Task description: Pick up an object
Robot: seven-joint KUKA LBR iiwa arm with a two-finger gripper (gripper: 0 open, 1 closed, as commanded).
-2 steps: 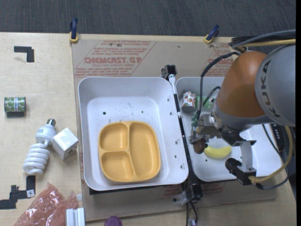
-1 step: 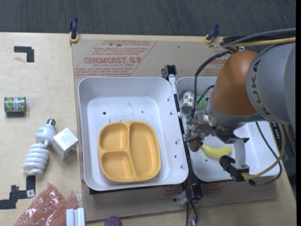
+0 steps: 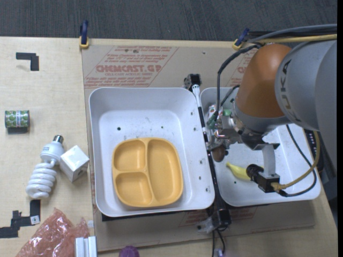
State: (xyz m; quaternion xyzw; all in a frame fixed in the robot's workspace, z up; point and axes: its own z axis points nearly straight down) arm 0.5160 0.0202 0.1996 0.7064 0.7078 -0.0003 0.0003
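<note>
The grey arm with its orange band [image 3: 265, 79] reaches over the right bin [image 3: 300, 189]. My gripper [image 3: 218, 135] hangs low at that bin's left wall, close to the divider between the bins. A small brown round object [image 3: 218, 153] lies directly below the gripper, partly hidden by it. A small yellow banana-shaped object [image 3: 237, 171] rests on the bin floor just to the right of the brown one. The left bin [image 3: 139, 108] holds a yellow divided plate [image 3: 147, 171] lying flat.
Outside the bins on the left lie a white spiral light bulb [image 3: 43, 170], a white cube [image 3: 74, 163], a green can [image 3: 17, 120] and a red mesh bag [image 3: 56, 233]. Cables [image 3: 300, 175] trail from the arm across the right bin.
</note>
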